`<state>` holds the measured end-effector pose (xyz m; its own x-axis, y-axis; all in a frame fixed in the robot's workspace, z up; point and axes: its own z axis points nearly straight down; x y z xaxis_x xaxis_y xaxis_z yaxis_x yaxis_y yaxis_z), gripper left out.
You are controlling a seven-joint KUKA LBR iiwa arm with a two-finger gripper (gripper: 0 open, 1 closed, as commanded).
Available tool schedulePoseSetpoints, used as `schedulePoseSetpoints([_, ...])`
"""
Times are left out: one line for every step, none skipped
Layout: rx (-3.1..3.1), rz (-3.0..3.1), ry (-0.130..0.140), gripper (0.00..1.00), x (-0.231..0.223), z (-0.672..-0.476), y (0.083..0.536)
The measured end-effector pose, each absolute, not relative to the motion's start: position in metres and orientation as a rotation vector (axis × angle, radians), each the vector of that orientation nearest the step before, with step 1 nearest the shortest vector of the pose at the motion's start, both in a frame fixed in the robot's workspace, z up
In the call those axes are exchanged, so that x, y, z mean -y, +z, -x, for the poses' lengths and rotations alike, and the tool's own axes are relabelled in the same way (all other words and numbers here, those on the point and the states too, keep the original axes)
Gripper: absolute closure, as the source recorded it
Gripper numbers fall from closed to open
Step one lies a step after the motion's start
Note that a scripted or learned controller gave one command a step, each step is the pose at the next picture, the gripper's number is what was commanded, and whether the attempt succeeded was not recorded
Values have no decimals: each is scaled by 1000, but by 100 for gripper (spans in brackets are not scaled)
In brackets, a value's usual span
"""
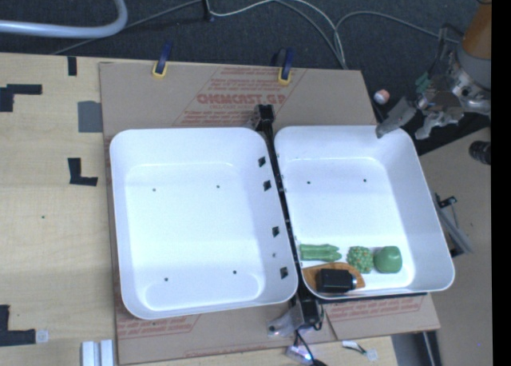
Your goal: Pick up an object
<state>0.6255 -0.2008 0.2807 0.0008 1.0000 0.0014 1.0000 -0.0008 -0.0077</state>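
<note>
Jaws point(397, 123) above right bin's point(425, 196) far right corner, opening impossible to tell, nothing visibly held

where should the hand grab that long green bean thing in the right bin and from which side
Judging from its pose, grip the green bean across its narrow width near the middle, coming straight down from above. It lies flat and runs left to right, with bare bin floor behind it. The black object and orange piece sit close in front, so keep the hand clear of that side.
</note>
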Motion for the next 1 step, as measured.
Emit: schedulePoseSetpoints([2222, 2221, 0, 0, 200, -627, 285])
